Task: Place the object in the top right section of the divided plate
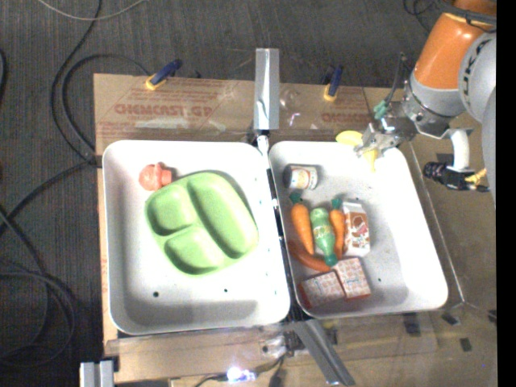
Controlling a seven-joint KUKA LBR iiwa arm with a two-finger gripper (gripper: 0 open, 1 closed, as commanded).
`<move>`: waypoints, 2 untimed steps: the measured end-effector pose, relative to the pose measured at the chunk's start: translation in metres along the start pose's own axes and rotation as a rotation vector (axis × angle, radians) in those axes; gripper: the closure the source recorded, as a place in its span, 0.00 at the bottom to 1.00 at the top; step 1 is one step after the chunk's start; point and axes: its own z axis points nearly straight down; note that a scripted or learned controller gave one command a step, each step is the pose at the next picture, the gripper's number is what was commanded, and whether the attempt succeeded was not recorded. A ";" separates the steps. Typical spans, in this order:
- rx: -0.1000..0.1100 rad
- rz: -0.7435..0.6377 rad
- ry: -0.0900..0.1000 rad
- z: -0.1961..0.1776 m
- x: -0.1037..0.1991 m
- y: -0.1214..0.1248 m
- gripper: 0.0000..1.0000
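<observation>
Object: a small yellow piece (352, 139), rounded and flat-looking, sits at the top rim of the right shallow white bin (403, 216), with a yellow bit hanging just under the tool; too small to name the item.
Hold: the two-finger gripper (376, 142) is touching or just beside this yellow piece; whether it actually has it I cannot tell.
Key relation: the green divided plastic plate (201, 220) lies well apart to the camera's left of the gripper, in the left shallow white bin (129, 297); its long, tilted upper-right section is the nearest section to the arm.
Next move, as I judge: carry leftward across the seam between bins, then lower over that section.
Plate neighbour: a pink-orange rounded toy (155, 176) rests just beside the plate's upper-left edge.
Right bin contents: a small tin can (301, 176), an orange carrot (301, 224), a green bottle (322, 230), small cartons (355, 228).
</observation>
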 end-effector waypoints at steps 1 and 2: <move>-0.003 -0.297 0.004 -0.030 0.059 0.003 1.00; -0.003 -0.325 0.005 -0.066 0.049 0.003 1.00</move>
